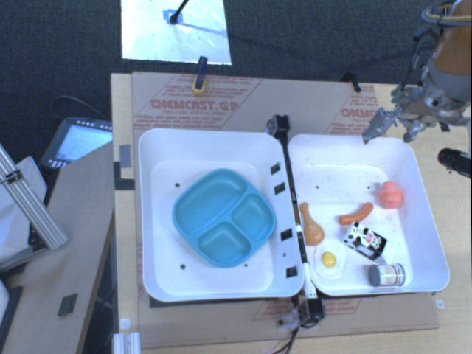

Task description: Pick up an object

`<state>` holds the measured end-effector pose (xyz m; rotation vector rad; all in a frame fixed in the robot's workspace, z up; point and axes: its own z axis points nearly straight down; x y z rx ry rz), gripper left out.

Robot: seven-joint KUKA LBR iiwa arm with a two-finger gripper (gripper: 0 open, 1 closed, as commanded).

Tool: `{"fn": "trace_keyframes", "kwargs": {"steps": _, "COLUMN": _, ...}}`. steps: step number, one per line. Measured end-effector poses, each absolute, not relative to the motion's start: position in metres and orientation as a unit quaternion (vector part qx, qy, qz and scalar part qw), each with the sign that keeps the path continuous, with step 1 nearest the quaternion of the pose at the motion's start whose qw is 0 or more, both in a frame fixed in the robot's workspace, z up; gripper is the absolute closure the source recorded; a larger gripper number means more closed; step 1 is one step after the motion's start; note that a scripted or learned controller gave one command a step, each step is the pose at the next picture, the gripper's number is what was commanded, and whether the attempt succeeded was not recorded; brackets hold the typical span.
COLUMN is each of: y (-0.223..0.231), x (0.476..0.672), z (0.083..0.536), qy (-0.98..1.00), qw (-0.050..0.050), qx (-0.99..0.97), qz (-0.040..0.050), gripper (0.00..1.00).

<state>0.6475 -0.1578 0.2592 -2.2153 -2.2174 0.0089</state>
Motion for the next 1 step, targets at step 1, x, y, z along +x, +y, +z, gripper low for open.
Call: {"fn": "trace_keyframes", "kwargs": {"steps": 1, "y": -0.1574, "x": 0.6495, "z": 0.2663, "qy": -0.708, "qw": -0.001, "qx": -0.706, "qz": -0.0004, "gripper": 0.0}}
